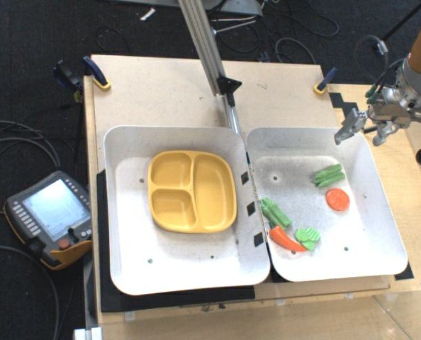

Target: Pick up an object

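My gripper (365, 130) hangs over the far right corner of the right bin (380, 246), its two fingers spread apart with nothing between them. Below and left of it in that bin lie a green pod (328, 176) and a round red-orange piece (338, 200). Nearer the bin's left wall lie a second green pod (275, 212), an orange carrot-like piece (286, 239) and a small green leafy piece (309, 236) touching it.
The left bin (125, 261) holds a yellow divided plate (193, 190). A slanted metal pole (205, 37) rises behind the bins. A teach pendant (49, 218) lies on the floor at left. Yellow clamps (99, 75) grip the bench's far corners.
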